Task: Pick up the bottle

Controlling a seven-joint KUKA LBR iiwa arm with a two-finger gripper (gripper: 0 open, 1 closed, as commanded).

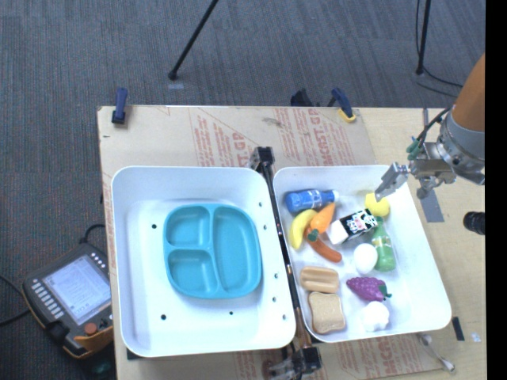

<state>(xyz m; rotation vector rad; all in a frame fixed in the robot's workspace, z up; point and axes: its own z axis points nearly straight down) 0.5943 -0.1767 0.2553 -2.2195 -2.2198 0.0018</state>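
Observation:
A blue bottle (307, 199) with a white cap lies on its side at the back left of the right bin (432, 279). A small green bottle (384, 252) stands among the toys near that bin's middle right. My gripper (409, 191) hangs over the bin's back right corner, above and just right of a yellow lemon (376, 204). Its two fingers (390, 182) are spread apart with nothing between them, so it is open. It stands well right of the blue bottle and above the green one in the view.
The right bin also holds a banana (299, 229), carrot (322, 215), sausage (325, 249), milk carton (354, 226), egg (365, 257), grapes (367, 288) and bread slices (325, 312). A blue divided plate (212, 250) lies in the left bin (131, 212).

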